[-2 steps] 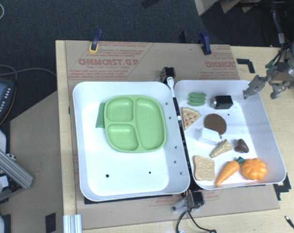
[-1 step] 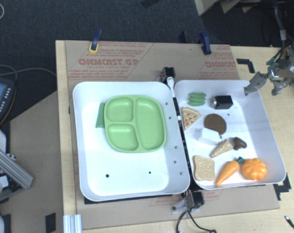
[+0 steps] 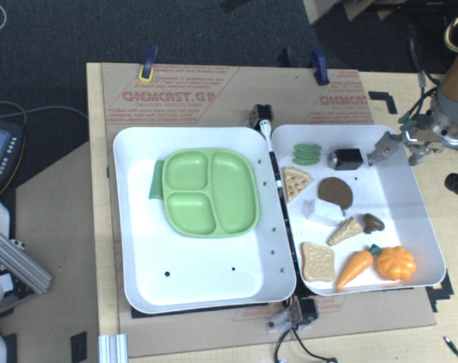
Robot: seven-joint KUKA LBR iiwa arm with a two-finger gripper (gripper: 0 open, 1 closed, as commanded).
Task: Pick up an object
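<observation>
The claw [image 3: 400, 151] hangs over the top right corner of the right bin [image 3: 425, 225]. It is spread wide, and nothing is between its tips. A small black block [image 3: 345, 158] lies just left of it. Below the claw, well apart, sit a toy carrot [image 3: 356, 268] and an orange pumpkin [image 3: 396, 263]. Far off to its left, a green plate [image 3: 210, 191] lies in the left bin [image 3: 138, 225].

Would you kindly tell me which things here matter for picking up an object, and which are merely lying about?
For the job: tool; right bin with carrot, pumpkin, cracker, pizza slice, brown cookie, black block.

Lying about: green divided plate, left bin, clamps.
</observation>
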